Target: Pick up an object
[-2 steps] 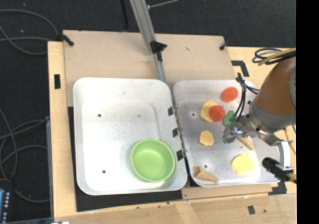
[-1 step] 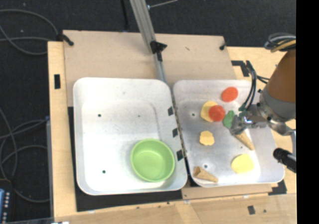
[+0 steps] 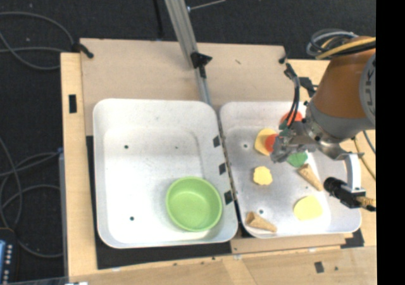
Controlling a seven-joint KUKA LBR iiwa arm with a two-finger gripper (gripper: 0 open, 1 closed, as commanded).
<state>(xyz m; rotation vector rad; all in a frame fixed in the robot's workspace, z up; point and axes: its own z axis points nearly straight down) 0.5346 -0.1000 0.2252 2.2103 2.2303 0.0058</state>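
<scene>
My gripper [image 3: 283, 151] hangs low over the right bin [image 3: 240, 126], near its middle right. Just under and beside it lie a yellow piece [image 3: 262, 142] with a red-orange piece [image 3: 271, 143] against it, and a green piece [image 3: 296, 159] on its right side. Nothing shows clearly between the fingers. A small yellow lump [image 3: 262, 177] lies just below the gripper. Further down sit a pale yellow disc [image 3: 308, 208], a tan cone [image 3: 309, 177] and another tan cone [image 3: 261, 221] at the bin's front edge.
The left bin [image 3: 126, 125] holds a green bowl [image 3: 193, 204] at its front right. An orange-red bit [image 3: 294, 116] shows behind the wrist. A slanted metal pole [image 3: 183, 30] rises from the bench behind the bins.
</scene>
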